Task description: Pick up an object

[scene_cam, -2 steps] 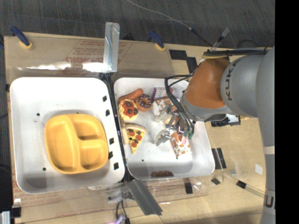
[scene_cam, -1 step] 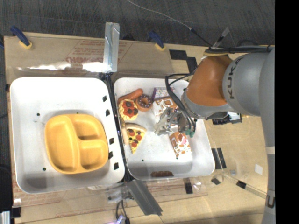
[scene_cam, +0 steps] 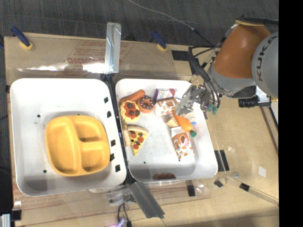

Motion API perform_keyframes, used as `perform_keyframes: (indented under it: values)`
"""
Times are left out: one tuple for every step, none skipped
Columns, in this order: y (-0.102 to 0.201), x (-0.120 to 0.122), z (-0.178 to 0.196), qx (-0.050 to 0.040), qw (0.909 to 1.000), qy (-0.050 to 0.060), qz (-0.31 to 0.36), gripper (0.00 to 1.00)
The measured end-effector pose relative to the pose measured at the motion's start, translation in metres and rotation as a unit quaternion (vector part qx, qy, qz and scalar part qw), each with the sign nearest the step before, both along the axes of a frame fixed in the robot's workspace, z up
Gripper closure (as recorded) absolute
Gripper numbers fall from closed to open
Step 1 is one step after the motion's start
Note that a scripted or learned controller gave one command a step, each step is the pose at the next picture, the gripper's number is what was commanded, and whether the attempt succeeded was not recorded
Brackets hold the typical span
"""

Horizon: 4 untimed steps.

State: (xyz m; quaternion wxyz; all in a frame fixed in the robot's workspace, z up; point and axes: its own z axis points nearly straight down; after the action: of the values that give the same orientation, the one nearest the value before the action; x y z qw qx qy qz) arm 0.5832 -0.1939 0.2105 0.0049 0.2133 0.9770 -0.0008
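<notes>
crowding the hand [scene_cam: 185, 105] — grip unclear — are a carrot [scene_cam: 183, 122], milk cartons [scene_cam: 182, 144] and pizza slice [scene_cam: 137, 138].

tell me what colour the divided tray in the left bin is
Yellow; the divided tray shows best in the camera view.

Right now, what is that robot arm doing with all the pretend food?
The grey and orange robot arm reaches in from the right, and its claw hangs over the right bin, just above a toy carrot. It is trying to pick something up, but I can't see anything in the claw yet. Pizza slices, a hot dog and little snack packets lie around it. The left bin has a yellow tray.
</notes>
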Motion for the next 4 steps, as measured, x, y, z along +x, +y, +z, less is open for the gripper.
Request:
perform_keyframes:
  values:
    - [-0.017, 0.035, -0.027, 0.0022, 0.9797, 0.004, -0.200, 1.00]
    - [0.017, 0.057, 0.030, 0.0028, 0.9806, 0.001, -0.196, 1.00]
    - [0.093, 0.048, 0.069, 0.0029, 0.9615, 0.002, -0.275, 1.00]
    - [0.038, 0.068, 0.092, 0.0018, 0.9817, 0.002, -0.190, 1.00]
